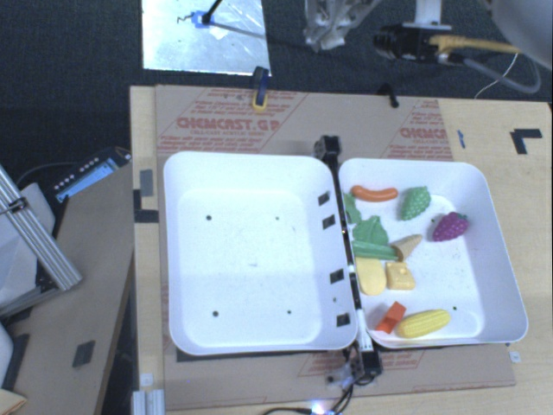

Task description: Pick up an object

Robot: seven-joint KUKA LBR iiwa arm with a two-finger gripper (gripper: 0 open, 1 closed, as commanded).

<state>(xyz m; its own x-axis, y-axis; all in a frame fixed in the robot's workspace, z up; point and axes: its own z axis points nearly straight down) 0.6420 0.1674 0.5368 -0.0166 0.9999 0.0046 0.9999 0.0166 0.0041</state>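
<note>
The right bin (pixel 505 284) holds several toy foods. Among them are an orange sausage (pixel 374 194), a green bumpy fruit (pixel 416 202), purple grapes (pixel 449 226), a green leafy piece (pixel 371 236), a yellow corn cob (pixel 422 322) and a small red block (pixel 390 316). Two pale yellow pieces (pixel 384 276) lie mid-bin. My gripper (pixel 333 20) hangs at the top of the view, beyond the bench's far edge and well away from both bins. Nothing is visibly held in it.
The left bin (pixel 251 249) sits beside the right one, with a black hinge strip (pixel 341 249) between them. Both rest on a cardboard sheet (pixel 285 119). A shiny metal plate (pixel 203 24) lies at the top left, and cables (pixel 467 46) run at the top right.
</note>
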